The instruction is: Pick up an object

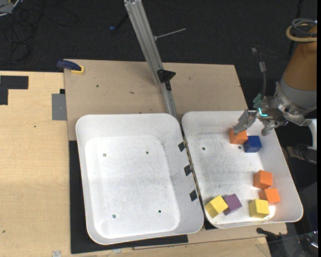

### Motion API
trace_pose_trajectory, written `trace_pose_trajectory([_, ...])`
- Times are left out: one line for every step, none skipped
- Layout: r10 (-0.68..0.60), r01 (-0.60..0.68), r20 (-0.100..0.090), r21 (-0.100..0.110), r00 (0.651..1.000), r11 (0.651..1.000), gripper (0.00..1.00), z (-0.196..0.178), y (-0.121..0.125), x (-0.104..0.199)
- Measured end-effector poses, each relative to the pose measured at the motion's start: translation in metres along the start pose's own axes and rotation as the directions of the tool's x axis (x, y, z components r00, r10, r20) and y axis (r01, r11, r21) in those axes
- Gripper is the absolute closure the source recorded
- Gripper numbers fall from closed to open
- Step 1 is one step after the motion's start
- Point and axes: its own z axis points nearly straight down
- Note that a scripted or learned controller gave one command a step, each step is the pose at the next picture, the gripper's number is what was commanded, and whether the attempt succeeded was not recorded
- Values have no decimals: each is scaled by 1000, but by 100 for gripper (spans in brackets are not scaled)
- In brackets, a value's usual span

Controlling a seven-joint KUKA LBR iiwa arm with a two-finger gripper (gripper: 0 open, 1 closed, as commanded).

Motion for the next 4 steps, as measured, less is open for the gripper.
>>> trace_pose_trajectory([1, -1, 1, -4, 1000, 1000, 0, -2, 1, 0])
trace_pose_trajectory([1, -1, 0, 2, 1000, 1000, 0, 54, -10, 3])
trace_pose_trajectory([2, -2, -1, 3, 1000, 1000, 0, 119, -10, 7])
trace_pose_trajectory([4, -4, 1, -6, 1000, 1000, 0, 163, -9, 8])
